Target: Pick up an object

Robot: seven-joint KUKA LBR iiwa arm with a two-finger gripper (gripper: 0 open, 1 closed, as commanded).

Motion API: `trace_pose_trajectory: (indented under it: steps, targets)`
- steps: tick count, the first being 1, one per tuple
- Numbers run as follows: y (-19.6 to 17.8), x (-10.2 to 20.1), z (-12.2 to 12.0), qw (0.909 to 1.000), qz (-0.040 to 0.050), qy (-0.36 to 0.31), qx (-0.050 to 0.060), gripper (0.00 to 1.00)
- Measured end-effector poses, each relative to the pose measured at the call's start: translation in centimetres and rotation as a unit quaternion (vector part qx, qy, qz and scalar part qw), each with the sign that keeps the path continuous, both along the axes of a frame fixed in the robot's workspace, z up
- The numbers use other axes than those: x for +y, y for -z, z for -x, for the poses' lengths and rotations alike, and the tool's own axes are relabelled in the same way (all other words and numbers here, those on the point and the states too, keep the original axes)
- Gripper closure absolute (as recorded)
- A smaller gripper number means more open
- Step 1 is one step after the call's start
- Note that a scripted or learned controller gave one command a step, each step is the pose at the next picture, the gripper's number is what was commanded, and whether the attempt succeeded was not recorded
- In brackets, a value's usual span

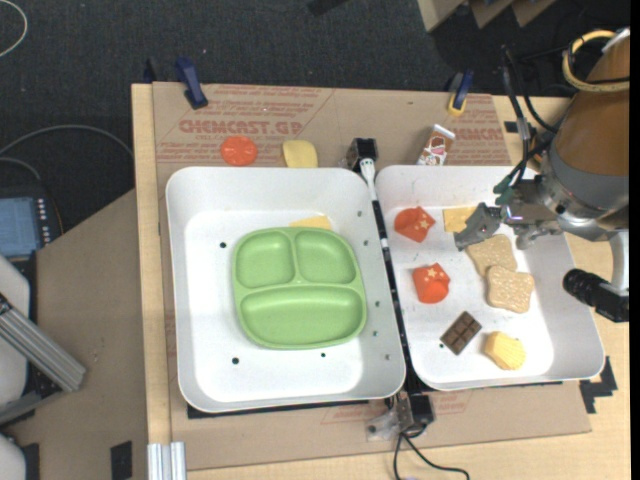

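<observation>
In the right bin (pixel 575 353) the gripper (pixel 478 230) hangs low over the food pieces, fingers look slightly apart with nothing seen between them, though it's hard to tell exactly. Just beside the fingers: a yellow cheese piece (pixel 459 218) and a cracker (pixel 491 252) right below. Two red strawberries (pixel 414 223) sit a bit further left, chocolate (pixel 461 332) well below. Looks like the approach step; next move needs lowering onto one piece and closing, likely the cracker or cheese

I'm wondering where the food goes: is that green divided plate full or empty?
Empty: all three compartments of the green plate show bare green.
</observation>
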State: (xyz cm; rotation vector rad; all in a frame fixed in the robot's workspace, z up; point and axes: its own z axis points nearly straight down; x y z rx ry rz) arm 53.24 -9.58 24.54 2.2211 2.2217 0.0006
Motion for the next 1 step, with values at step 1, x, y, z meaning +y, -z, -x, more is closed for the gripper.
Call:
trace_pose_trajectory:
  steps: [1]
  targets:
    - [9.06,-7.48,5.74,1.0,-0.0007,0.004,0.005,0.0]
